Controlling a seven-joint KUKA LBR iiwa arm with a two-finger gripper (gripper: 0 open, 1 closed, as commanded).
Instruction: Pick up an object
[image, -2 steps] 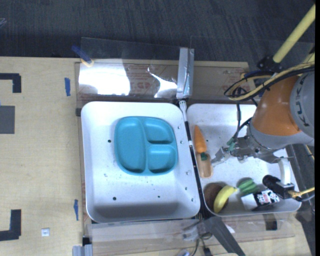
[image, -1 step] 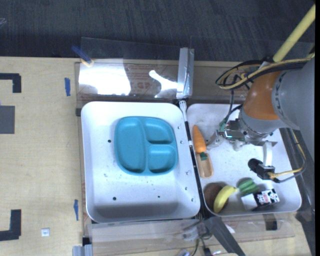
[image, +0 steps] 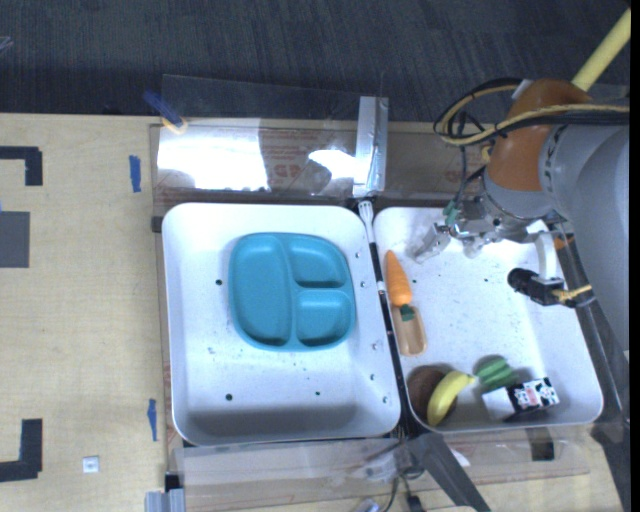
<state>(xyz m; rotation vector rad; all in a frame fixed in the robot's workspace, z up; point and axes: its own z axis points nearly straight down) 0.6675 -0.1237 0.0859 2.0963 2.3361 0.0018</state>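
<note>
The arm (image: 585, 165) came in from the right edge of the camera view, its thick grey link filling the upper right corner. An orange band (image: 520, 150) wrapped it just above the wrist, with yellow and black cables looping over the top. From there the wrist angled down and to the left. The gripper (image: 432, 245) hung at the end, its metal fingers pointing lower left; whether they stood apart or closed could not be made out at that angle
</note>
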